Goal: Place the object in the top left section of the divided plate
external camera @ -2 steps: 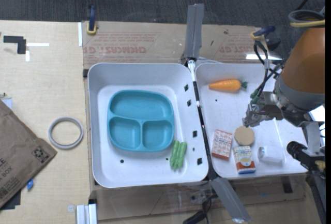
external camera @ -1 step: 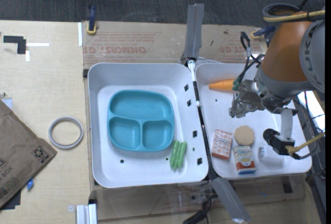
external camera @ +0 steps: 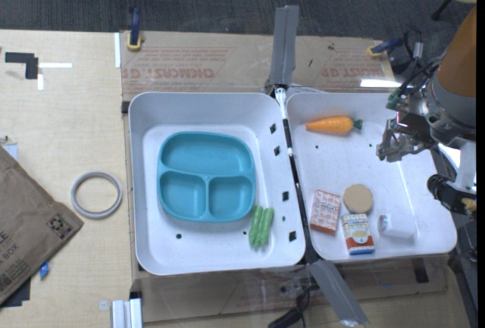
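Observation:
A blue divided plate (external camera: 206, 176) lies in the left bin (external camera: 144, 167), with one wide section at its top and two smaller ones below. In the right bin (external camera: 424, 235) lie an orange carrot (external camera: 330, 124), a small red-and-white box (external camera: 325, 211), a round tan cookie (external camera: 358, 198), a little carton (external camera: 358, 233) and a white piece (external camera: 395, 226). My gripper (external camera: 389, 148) hangs over the right bin's right side, right of the carrot and above the cookie, with no object seen in it.
A green pea pod (external camera: 261, 226) rests in the left bin just right of the plate's lower corner. A tape ring (external camera: 96, 193) and a brown paper bag (external camera: 26, 228) sit on the bench left of the bins. Clamps hold the cardboard behind.

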